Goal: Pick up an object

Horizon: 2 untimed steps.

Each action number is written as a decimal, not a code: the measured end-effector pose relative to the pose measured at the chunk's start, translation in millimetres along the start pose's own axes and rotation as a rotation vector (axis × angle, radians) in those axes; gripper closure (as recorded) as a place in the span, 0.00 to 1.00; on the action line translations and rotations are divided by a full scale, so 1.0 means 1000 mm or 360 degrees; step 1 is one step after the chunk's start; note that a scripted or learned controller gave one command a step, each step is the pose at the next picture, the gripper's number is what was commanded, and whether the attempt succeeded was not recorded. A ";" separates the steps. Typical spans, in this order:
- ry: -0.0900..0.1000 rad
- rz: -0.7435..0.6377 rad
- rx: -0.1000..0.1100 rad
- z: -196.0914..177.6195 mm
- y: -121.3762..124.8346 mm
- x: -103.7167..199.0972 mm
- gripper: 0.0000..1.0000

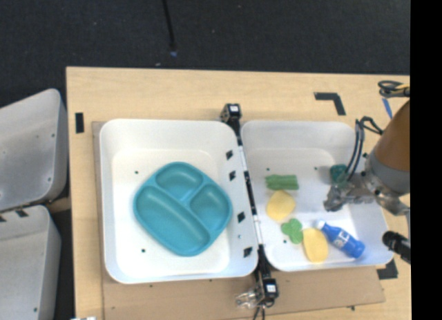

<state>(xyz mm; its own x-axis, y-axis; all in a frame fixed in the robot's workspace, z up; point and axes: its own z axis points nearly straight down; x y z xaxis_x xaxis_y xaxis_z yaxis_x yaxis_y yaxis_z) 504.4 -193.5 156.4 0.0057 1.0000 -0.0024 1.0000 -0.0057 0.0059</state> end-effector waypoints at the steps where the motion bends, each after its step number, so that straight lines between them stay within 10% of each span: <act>1: 0.0000 -0.0014 -0.0001 -0.045 0.002 0.005 1.00; 2: -0.0001 -0.0015 -0.0002 -0.092 -0.003 0.001 1.00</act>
<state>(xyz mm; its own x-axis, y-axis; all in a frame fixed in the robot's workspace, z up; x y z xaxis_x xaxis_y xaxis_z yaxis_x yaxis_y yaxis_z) 500.5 -192.1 248.4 -0.0034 1.0000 -0.0031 1.0000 0.0035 0.0072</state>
